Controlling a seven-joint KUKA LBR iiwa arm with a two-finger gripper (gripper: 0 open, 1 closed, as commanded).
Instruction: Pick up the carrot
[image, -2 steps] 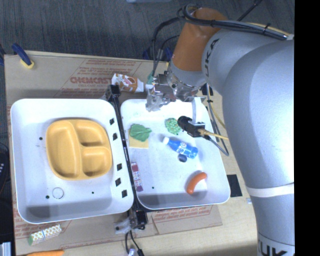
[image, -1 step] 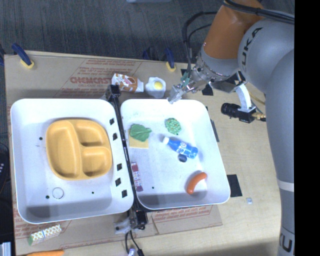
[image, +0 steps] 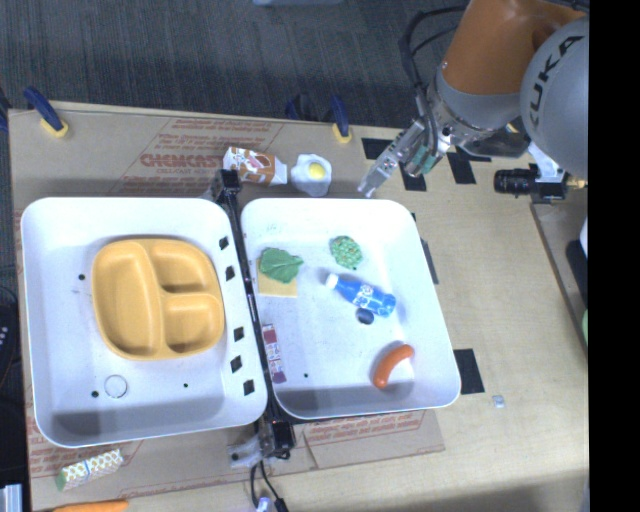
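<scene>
Orange plastic carrot lies in right white bin, near-right of blue bottle. Gripper above bin's far rim, fingers apart, holding nothing.

Robotics lab test cell. Industrial arm enters at 1 o'clock, cables exposed. Bench covered with cardboard, clamps at 11 o'clock holding it down. Two white bins at centre, black tape marks beside them. Contents are toy food props, including a plastic tray.
</scene>
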